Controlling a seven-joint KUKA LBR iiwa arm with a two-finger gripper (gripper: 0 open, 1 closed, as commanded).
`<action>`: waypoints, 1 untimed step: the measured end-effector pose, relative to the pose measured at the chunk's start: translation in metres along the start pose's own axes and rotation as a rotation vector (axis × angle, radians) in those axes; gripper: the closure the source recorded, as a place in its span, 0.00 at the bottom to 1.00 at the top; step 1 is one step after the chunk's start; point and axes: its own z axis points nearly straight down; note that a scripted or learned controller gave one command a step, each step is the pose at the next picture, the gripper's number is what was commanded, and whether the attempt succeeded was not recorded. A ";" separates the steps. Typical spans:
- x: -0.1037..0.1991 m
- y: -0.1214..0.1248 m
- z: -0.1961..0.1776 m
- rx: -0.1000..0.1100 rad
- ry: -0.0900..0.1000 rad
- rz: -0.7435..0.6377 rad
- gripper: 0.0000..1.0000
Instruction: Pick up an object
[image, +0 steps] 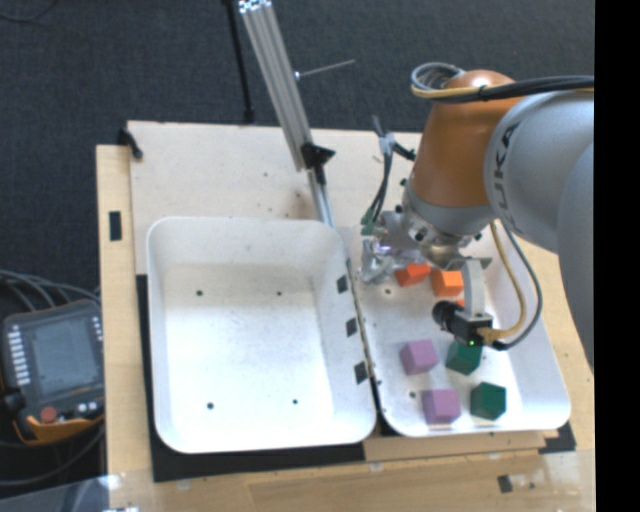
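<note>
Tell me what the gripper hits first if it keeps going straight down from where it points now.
Probably the orange block just beneath the gripper, or the right bin floor beside it; depth is unclear from this slanted view.

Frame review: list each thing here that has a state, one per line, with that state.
Gripper: low in the right bin's far left corner, beside the orange blocks.
Orange blocks: two, lying in the right bin.
Purple blocks: two, loose.
Green blocks: two, loose.
Left bin: upright.
Right bin: upright.

The arm (500, 150) hangs over the right bin (545, 395), which holds orange (411, 274), purple (419, 356) and green blocks (488, 400).
</note>
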 end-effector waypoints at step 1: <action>0.044 -0.017 -0.008 0.000 0.001 -0.001 1.00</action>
